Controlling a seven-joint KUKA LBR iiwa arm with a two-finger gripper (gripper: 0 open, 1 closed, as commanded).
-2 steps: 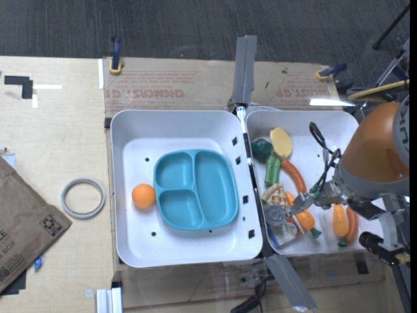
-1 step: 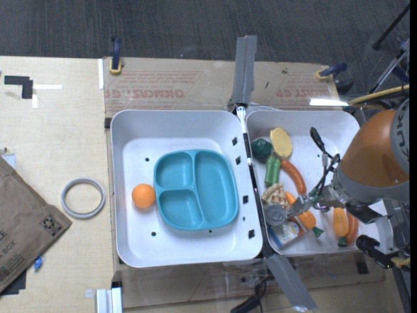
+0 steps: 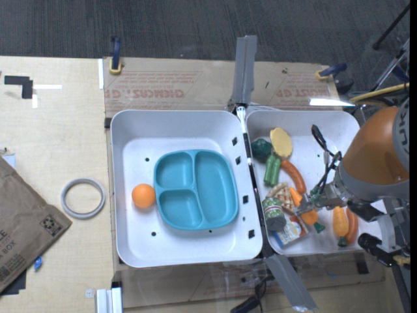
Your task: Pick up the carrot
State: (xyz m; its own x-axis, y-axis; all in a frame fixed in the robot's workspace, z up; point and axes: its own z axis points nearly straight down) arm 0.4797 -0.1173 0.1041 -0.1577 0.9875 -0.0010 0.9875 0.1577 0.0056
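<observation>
Right bin [image 3: 296,119], slim orange carrot [image 3: 293,175] among toys, jaws [image 3: 307,204] state unclear

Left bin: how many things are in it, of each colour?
Blue: 1, the plate
Orange: 1, the ball
Total: 2
</observation>
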